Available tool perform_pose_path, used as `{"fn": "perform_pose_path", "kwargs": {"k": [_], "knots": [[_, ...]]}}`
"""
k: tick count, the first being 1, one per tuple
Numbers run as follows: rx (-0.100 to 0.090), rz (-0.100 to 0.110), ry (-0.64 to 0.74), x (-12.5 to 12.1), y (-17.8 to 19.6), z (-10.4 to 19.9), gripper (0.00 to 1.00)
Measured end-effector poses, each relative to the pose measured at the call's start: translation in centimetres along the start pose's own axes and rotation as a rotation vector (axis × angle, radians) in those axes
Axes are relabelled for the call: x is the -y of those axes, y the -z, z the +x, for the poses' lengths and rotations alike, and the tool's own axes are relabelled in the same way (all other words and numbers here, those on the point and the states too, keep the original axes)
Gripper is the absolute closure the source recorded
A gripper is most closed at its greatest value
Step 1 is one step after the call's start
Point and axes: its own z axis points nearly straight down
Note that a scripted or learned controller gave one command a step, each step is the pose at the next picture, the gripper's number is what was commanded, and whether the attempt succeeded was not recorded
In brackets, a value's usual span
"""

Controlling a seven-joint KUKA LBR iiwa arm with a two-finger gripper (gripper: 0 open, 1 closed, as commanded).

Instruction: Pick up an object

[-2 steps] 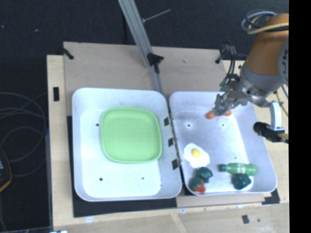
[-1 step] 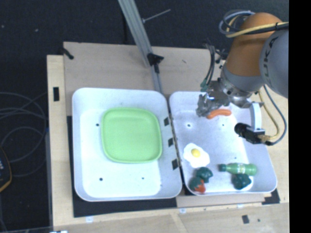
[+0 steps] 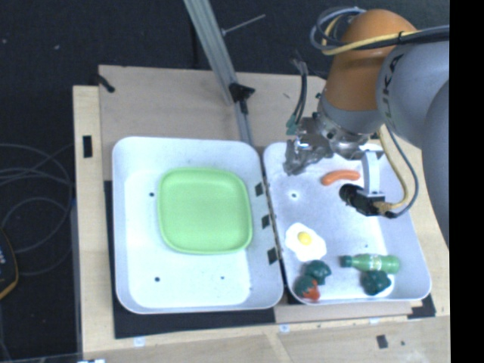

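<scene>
I'm at the approach step: my gripper [image 3: 296, 159] hovers over the right bin's [image 3: 404, 233] upper left corner holding nothing I can see, so next I must shift right and descend onto the sausage [image 3: 339, 177].

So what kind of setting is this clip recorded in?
Most likely a lab bench for robot grasping trials: two shallow white bins side by side on a wooden board, toy food such as a fried egg and a sausage, and loose cables at the left edge.
</scene>
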Motion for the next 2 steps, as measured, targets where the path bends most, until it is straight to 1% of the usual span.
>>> {"fn": "perform_pose_path", "kwargs": {"k": [1, 2], "knots": [[0.001, 0.001, 0.0, -0.9, -1.0, 4.7, 1.0], [0.0, 0.0, 0.0, -1.8, 0.0, 9.9, 1.0]]}}
